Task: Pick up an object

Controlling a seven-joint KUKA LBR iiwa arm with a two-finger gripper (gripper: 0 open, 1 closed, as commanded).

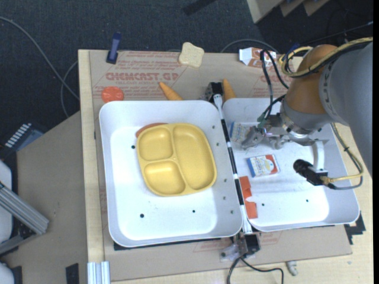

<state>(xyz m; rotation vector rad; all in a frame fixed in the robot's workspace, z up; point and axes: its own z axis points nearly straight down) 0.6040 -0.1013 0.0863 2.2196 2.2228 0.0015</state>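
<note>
Looming largest, the arm (pixel 337 81) is reaching over the right bin (pixel 308 215). Its gripper (pixel 260 134) is hovering beside a small blue-and-white packet (pixel 262 165), apparently approaching; grip state cannot be determined. Next: descending onto the packet.

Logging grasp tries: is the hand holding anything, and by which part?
Cannot be told: the hand is low in the right bin, its tips indistinct.
</note>
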